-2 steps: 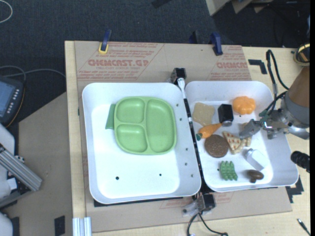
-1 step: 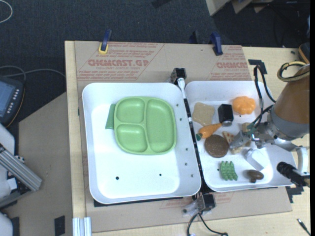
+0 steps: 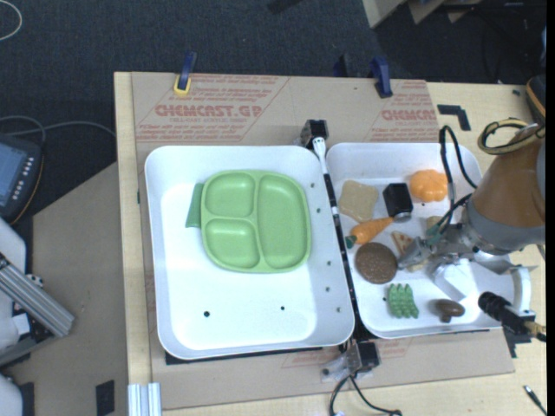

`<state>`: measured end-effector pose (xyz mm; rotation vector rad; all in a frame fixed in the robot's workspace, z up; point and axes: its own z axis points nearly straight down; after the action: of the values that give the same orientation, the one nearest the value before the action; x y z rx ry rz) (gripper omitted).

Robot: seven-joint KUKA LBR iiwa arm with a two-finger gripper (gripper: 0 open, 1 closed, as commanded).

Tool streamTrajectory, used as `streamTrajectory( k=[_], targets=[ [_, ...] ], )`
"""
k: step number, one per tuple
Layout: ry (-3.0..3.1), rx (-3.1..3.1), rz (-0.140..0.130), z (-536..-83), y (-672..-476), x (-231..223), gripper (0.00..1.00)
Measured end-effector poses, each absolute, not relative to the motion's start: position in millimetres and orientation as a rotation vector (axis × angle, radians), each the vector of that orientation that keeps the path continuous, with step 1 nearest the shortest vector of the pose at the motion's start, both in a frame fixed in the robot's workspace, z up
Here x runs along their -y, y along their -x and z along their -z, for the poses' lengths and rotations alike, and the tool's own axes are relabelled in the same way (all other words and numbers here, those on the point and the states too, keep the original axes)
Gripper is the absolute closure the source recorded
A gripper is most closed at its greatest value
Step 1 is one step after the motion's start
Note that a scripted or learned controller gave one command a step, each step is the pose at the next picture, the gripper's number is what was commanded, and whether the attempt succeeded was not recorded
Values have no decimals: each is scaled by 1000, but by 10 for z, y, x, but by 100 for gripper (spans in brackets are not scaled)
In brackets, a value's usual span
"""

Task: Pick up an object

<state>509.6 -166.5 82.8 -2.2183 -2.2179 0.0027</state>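
Still Reaching: Nothing Lifted From the Right Bin

So far the pick looks barely begun. The grey arm with its orange band reaches in from the right and dips into the right shallow white bin, where the hand sits low among the clutter. Whether its jaws are apart or together I cannot tell; the metal parts blur into the items around them, and nothing is plainly seen clamped there.

All the candidates lie in that right bin. A round brown disc-shaped object rests just left of the hand, with a small orange carrot-shaped toy above it and a tan flat piece further up. A black block and an orange rounded lump sit near the bin's far side. Nearer the front lie a green ridged piece and a small brownish pebble-like thing, the latter just below the hand.

The left white bin carries a pale green divided plastic tray, well apart from the hand.

By my judgement, closing on something and lifting it both remain to be done.
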Motion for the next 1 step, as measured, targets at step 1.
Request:
streamTrajectory(
  k=[1],
  targets=[
    [2222, 2221, 0, -951, -5105, 1670, 100]
  ],
)
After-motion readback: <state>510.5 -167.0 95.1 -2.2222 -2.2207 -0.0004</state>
